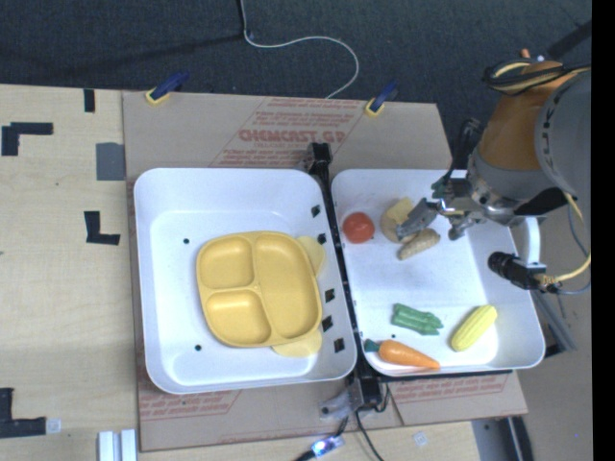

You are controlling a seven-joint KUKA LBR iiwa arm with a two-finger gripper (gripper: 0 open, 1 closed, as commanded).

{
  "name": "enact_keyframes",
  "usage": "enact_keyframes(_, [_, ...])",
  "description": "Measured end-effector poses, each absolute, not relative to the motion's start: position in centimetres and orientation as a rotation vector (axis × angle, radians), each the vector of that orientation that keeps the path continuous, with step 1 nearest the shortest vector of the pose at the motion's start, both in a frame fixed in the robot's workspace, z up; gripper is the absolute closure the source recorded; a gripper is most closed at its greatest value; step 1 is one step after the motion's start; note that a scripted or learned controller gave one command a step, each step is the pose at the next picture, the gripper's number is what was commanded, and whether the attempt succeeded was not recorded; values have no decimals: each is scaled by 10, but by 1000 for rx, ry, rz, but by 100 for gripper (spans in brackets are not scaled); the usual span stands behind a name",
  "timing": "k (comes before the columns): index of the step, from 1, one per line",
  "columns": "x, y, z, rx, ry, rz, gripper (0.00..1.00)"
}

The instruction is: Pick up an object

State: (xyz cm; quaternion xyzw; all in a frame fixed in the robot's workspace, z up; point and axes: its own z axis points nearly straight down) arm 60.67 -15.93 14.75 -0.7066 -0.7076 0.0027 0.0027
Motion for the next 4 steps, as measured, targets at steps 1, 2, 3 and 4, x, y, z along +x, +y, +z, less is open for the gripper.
enact_keyframes(1, [614, -159, 87, -2215, -2222, 8, 0])
enact_keyframes(2, [614, -158, 85, -2220, -2224, 3, 0])
enact_keyframes(3, [614, -158, 95, -2220, -2225, 2, 100])
enact_keyframes(4, [607, -159, 142, -2223, -2223, -2, 100])
